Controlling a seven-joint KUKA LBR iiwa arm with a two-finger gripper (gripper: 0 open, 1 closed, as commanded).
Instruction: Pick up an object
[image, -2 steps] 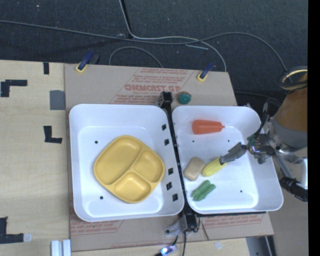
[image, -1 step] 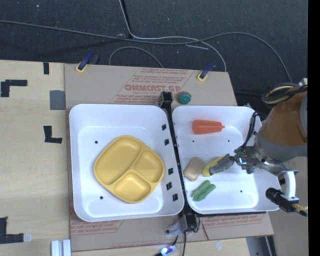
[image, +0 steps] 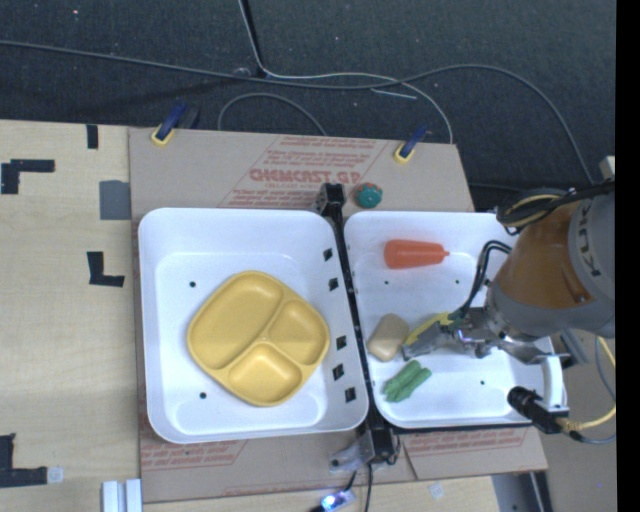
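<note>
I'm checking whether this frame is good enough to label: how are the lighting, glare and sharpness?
Camera view: even, soft lighting with faint shadows; the white bins look bright but keep their edges; the yellow plate shows mild sheen; slightly soft overall, and the gripper near the tan object is hard to resolve.

The arm (image: 560, 275) is cut off by the frame's right side; only the orange band and the wrist section are visible. The gripper (image: 418, 342) is dark and small in the camera view, so its finger state cannot be determined, nor whether it touches the tan object (image: 387, 337) just beside it. The arm body covers the right portion of the right bin (image: 440, 415), concealing that wall and part of the floor. Printed red lettering on the cardboard sheet (image: 290, 165) is too blurred to read fully.
</note>
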